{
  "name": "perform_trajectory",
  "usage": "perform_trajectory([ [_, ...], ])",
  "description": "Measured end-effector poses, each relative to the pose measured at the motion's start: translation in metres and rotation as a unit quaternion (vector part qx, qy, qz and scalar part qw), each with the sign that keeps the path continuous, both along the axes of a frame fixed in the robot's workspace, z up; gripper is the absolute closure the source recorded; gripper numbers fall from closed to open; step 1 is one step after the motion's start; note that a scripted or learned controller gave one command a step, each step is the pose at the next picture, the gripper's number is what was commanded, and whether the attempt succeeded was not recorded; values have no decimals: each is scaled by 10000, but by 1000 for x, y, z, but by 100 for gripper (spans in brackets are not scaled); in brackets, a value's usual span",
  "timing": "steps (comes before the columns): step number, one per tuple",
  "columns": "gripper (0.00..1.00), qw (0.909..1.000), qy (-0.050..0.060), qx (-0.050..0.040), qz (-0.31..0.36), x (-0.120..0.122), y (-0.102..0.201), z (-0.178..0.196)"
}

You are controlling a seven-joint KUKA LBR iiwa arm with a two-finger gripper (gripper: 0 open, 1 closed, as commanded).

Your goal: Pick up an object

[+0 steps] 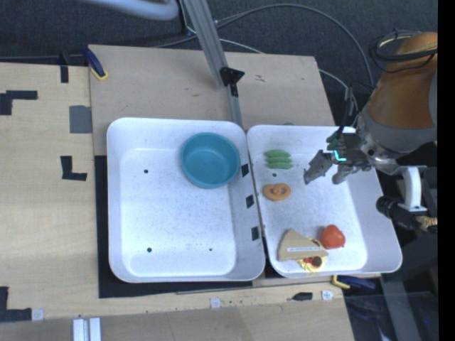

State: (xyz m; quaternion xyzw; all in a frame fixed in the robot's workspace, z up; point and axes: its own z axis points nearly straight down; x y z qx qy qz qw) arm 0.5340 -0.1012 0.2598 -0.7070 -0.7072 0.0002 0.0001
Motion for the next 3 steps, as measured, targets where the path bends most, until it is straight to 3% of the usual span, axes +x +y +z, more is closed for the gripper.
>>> perform_trajectory([
  [1, 0, 10000, 1, 0, 0, 0, 0, 0],
  [3, 0, 10000, 31, 4, 2, -5, 3, -125],
])
